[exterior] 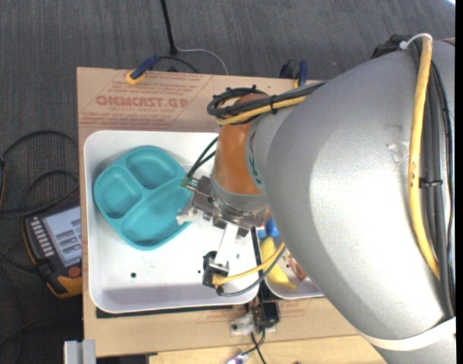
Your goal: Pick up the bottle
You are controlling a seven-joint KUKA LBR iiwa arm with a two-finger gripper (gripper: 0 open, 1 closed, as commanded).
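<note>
the grey arm (352, 203) takes up most of the right side, its orange band sitting above the wrist, over the seam between the two bins. under it the table (140, 101) is covered by a printed cardboard sheet. the left bin (155, 283) is in plain sight; of the right bin (288, 293) a narrow sliver shows beneath the arm. a teal divided plate (140, 196) lies in the upper left part of the left bin. the end effector (195, 202) hangs over the left bin at the plate's right edge, very close to it or touching; i cannot tell if it is released or clenched, and nothing can be seen held in it.

the bottle cannot be picked out for certain. in the sliver of the right bin lie a yellow thing (280, 277) and, just beside it, a pale thing (298, 268) with orange marks, both mostly hidden; either might be it.

my judgement: a small bottle here would be light, stiff and smooth, apt to roll or slip, so it is best taken across the middle of its body, square to its long axis.
</note>
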